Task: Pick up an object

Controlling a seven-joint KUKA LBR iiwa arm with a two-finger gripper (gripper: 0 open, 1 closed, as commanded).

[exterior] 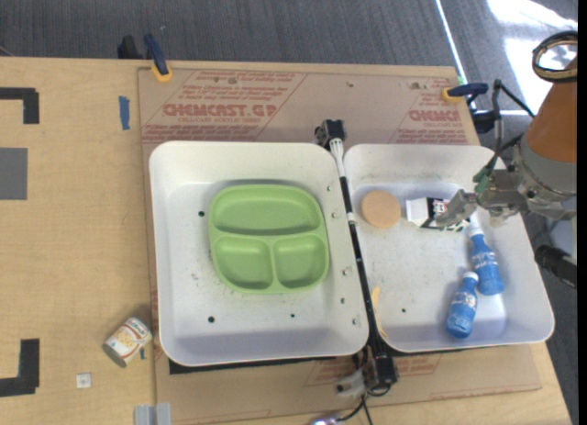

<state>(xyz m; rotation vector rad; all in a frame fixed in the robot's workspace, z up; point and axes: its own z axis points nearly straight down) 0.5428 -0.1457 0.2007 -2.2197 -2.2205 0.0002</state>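
A small black-and-white object (425, 209) lies in the right bin (514, 331), near its back wall, just right of a round tan disc (381, 209). The gripper (451, 213) sits low beside it, touching or nearly so; whether its fingers are open or closed cannot be told. Two blue bottles (475, 281) lie nearer the front. The left bin (174, 230) holds a green divided plate (269, 237).

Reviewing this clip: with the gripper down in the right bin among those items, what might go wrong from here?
The gripper sits low over a small black-and-white object near the bin's back wall; a grasp may slip or pinch it against the wall. The upper blue bottle lies just below the gripper and might get knocked. The tan round disc nearby could get nudged.
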